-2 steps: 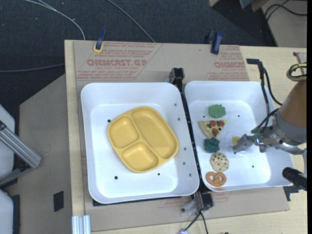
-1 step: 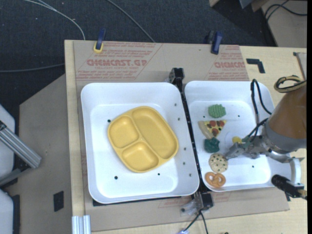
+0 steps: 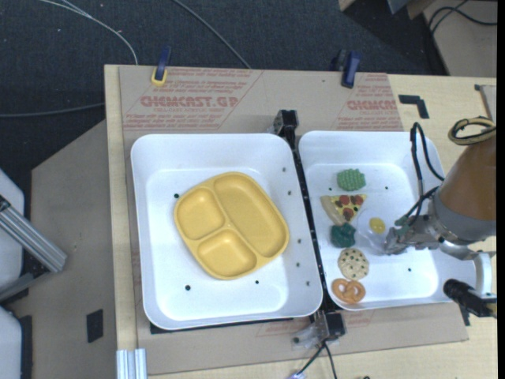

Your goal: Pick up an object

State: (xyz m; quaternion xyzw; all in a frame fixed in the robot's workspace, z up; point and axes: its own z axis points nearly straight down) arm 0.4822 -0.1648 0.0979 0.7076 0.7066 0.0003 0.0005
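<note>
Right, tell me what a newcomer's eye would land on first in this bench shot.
First, the big yellow three-compartment plastic plate lying in the left white bin. Next, the column of small toy foods in the right white bin: a green ridged piece, a pizza slice, a chocolate-chip cookie and a pretzel. Beside them the grey gripper sits low, near a small yellow piece.

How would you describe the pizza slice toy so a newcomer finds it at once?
Look in the right white bin, where small toy foods run in a column along its left side. Second from the top is the pizza slice: a flat yellow wedge with red spots, the only triangular piece there.
</note>
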